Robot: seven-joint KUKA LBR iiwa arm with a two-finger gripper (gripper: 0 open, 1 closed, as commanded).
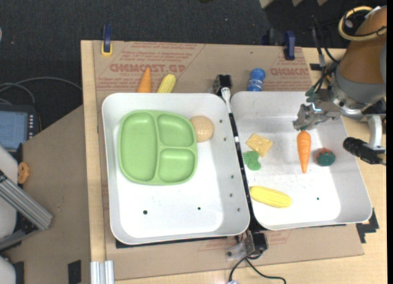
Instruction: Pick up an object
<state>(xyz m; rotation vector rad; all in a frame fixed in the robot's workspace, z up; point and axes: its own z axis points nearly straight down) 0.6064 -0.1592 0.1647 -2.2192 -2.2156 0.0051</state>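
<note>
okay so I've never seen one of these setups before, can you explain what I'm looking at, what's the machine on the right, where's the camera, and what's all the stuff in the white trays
You are looking down at a slant from one fixed camera above a bench. The grey and orange machine on the right is a robot arm; its gripper, a two-finger hand, hangs just above the top of a toy carrot. Nothing shows between its fingers.

Two shallow white bins sit side by side. The left bin holds a green divided plate and a tan ball. The right bin holds the carrot, a cheese wedge, a small green piece, a yellow corn cob and a red and green toy.
</note>
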